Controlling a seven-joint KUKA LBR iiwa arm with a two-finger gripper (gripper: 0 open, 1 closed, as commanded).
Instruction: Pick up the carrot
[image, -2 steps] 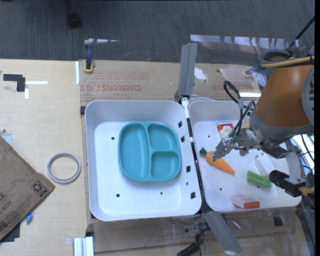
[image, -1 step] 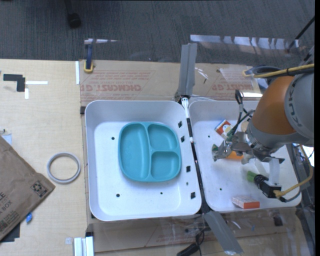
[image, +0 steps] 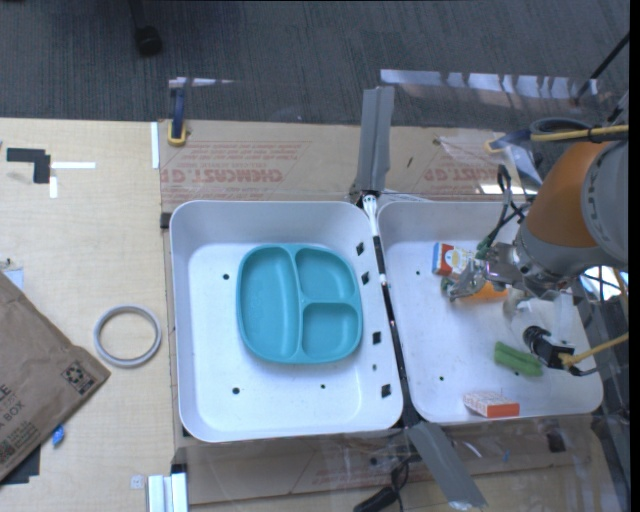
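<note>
- End effector (image: 468, 285) sat low in the right-hand shallow white bin (image: 440, 395), right at the small orange carrot (image: 487, 293); you could not tell its state or whether it gripped anything.
- Your likely risk: the white-and-blue food carton (image: 450, 258) lay touching the carrot, so a close could have caught or shoved it.

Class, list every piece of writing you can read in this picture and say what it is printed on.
"CHEMCNZT GR", red, upside down and uncertain: cardboard sheet behind the bins.
"BOX", partly cut off: brown cardboard box at the left edge.
Print on the small carton and the orange-and-white packet: too small to read.
</note>
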